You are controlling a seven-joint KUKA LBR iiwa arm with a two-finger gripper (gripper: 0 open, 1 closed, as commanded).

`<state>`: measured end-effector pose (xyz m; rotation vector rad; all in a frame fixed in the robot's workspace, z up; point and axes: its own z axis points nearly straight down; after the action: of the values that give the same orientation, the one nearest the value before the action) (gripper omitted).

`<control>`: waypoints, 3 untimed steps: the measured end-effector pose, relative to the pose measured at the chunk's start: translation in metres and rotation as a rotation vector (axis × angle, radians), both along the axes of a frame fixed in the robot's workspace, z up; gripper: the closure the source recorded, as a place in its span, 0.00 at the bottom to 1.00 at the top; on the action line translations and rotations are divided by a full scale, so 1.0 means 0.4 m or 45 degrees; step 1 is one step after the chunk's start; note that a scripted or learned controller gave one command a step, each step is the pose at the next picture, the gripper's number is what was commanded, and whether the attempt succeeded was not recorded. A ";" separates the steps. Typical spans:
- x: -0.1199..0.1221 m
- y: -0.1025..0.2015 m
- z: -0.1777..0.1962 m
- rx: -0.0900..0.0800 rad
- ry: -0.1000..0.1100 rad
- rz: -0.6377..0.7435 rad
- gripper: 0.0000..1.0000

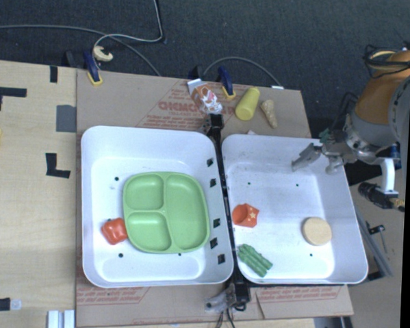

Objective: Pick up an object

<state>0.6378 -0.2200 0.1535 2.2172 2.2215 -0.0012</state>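
Objects for picking lie scattered across my two bins, and none of them is in the gripper (317,160), which I see at the upper right corner of the right bin (288,147), its two grey fingers (302,159) splayed well apart with nothing between them. The grey arm (381,100) with its orange band comes in from the right edge. Nearest the gripper, well below it on the right bin's floor, is a round tan disc (317,231) like a biscuit. Further left I see a small red-orange toy piece (245,215) close to the bin's left wall, and below that a green ridged vegetable-like toy (255,259) near the lower left corner. In the left bin (110,144) a green divided plate (166,211) with three compartments sits in the middle, and a red toy pepper (114,230) lies touching its lower left edge. Beyond the bins, on the cardboard at the back, I see a yellow cylinder (247,104), a tan cone-shaped piece (269,113) just beside it, and a small printed packet (205,97).
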 end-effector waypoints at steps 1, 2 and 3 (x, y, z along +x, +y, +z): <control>-0.381 -0.009 -0.091 0.004 0.006 -0.003 0.00; -0.276 0.094 -0.159 -0.006 -0.014 -0.002 0.00; -0.139 0.024 -0.071 0.001 0.001 -0.001 0.00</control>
<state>0.5824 -0.2103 0.1250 2.2187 2.2218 -0.0011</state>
